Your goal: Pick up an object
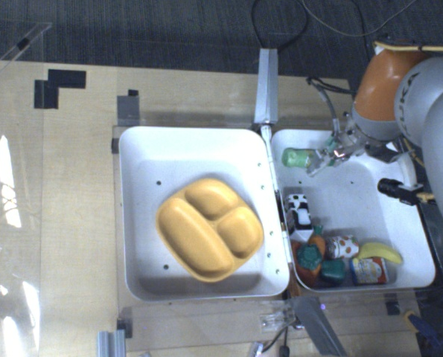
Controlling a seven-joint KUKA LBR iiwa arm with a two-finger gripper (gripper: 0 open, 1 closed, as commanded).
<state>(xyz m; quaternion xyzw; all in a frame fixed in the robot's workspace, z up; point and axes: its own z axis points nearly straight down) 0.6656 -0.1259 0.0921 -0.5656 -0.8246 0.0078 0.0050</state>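
My gripper (327, 155) hangs over the far left part of the right bin (400, 222), below the grey arm with its orange band (381, 88). Its tip is just right of a green cylinder (297, 157) lying at the bin's far left corner, close to it or touching it; I cannot tell which. A black and white toy (299, 210) lies along the bin's left wall. At the near edge are a teal piece (309, 257), a red and white can (342, 248), a banana (380, 253) and a small box (368, 271).
The left bin (139, 199) holds a yellow three-part plate (208, 227). A metal post (266, 88) stands behind the wall between the bins. A black part of the arm (400, 190) reaches over the right bin's right side. Cables (281, 21) lie on the dark floor beyond.
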